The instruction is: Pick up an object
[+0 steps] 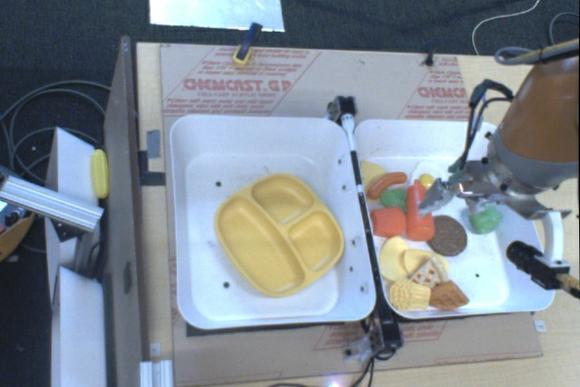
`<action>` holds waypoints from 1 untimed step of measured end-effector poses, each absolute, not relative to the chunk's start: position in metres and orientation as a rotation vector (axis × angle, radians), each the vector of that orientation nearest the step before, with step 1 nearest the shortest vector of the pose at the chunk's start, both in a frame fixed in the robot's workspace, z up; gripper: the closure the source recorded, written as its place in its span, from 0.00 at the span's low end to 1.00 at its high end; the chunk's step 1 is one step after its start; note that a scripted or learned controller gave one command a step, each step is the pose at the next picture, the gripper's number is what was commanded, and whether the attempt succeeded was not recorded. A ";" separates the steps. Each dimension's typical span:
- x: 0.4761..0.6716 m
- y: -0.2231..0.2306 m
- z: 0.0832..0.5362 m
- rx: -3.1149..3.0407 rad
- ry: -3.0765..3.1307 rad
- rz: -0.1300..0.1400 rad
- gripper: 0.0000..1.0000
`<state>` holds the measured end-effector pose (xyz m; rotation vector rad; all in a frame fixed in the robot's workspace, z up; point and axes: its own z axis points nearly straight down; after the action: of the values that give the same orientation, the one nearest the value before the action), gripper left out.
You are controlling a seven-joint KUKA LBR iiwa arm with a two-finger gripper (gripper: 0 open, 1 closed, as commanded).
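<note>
The right bin (507, 285) holds a heap of toy food. There is an orange carrot piece (417, 213), a red block (390, 221), a brown round cookie (448, 237), a green piece (486, 218) and a red-and-green sausage shape (386, 184). Toward the front lie a pale yellow disc (393, 255), a pizza slice (427, 268), a waffle-cut chip (410, 294) and an orange wedge (449, 295). My gripper (439, 194) hangs low over the middle of this bin, just right of the carrot piece and above the cookie. Nothing shows held in it.
A yellow divided plate (279, 233) lies in the left bin (195, 195). The ridge where the two bins meet (361, 204) runs just left of the food. The arm's grey-and-orange body (544, 127) covers the right bin's far right side.
</note>
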<state>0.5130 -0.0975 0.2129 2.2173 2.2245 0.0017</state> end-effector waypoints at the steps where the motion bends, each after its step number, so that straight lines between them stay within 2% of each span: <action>1: 0.569 -0.106 0.156 2.212 2.226 0.002 0.00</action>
<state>0.5687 -0.1057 0.1563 2.2123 2.2257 0.0020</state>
